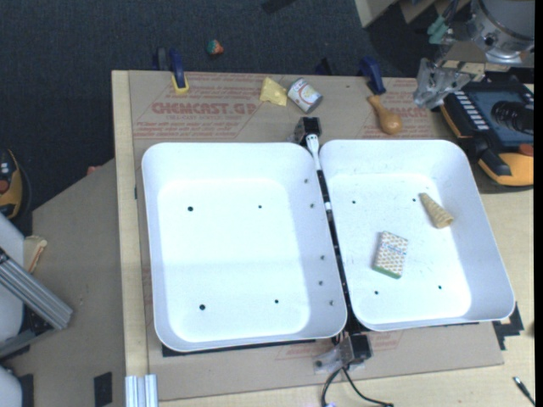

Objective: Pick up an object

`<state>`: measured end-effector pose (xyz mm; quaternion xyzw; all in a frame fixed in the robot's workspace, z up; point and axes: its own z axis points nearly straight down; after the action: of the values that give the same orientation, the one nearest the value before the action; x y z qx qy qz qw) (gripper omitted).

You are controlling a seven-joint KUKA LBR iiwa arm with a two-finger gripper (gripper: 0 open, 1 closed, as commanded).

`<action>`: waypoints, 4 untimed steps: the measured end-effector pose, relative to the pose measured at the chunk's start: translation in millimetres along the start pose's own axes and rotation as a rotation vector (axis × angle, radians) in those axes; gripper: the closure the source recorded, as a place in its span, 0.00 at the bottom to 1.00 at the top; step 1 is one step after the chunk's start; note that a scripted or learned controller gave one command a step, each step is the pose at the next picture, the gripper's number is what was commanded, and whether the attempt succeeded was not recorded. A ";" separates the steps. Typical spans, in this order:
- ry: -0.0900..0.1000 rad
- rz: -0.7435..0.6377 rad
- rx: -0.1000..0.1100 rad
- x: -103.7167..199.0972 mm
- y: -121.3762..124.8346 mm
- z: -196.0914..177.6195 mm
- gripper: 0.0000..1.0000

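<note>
While the gripper [437,83] hangs beyond the right bin [475,185] — jaws' state unclear — nothing is picked; next, descend onto the sponge [390,254] or cone [436,210].

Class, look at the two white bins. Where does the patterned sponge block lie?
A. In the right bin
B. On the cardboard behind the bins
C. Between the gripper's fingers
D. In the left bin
A: the sponge block rests flat in the right bin, below the cone-shaped object.
</note>
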<state>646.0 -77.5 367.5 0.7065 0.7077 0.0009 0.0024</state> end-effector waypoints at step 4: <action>0.002 0.003 0.014 160.3 -38.5 86.4 1.00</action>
<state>607.7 82.5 280.6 0.7076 0.7066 -0.0035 -0.0033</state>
